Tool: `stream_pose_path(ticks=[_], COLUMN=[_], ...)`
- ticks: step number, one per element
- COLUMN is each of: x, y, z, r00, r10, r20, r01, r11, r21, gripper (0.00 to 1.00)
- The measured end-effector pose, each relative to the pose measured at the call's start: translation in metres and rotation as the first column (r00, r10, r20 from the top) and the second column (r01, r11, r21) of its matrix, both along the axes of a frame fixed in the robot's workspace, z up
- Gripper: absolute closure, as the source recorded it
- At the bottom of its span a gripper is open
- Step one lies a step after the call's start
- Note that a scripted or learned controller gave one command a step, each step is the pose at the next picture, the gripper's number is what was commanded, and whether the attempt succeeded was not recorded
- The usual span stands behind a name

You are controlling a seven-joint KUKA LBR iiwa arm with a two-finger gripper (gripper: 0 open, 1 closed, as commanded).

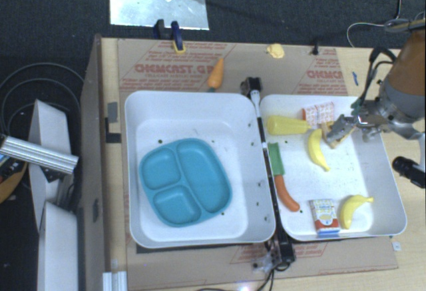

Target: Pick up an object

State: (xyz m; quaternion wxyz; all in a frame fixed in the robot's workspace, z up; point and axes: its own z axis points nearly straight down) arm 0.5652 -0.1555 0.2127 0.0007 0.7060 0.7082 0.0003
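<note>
We are lowering our hand (339,128), whose opening we cannot tell, just right of the curved banana (318,150) in the right bin (393,206), so we are judging it best to centre over the banana first.

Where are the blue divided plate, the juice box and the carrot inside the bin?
blue divided plate (185,180), camera view, centre ridge.
juice box (323,215), camera view, front face.
carrot (287,194), camera view, mid-body.
</note>
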Motion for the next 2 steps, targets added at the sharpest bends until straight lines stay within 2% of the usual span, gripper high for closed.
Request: stream_pose_path(ticks=[1,2], x=[0.021,0.022], y=[0.024,0.022], z=[-0.127,-0.110], r00=[1.000,1.000], r10=[0.004,0.001], r20=[-0.004,0.001], r01=[-0.004,-0.001], r11=[1.000,1.000], r21=[0.002,0.001], gripper=[0.00,1.00])
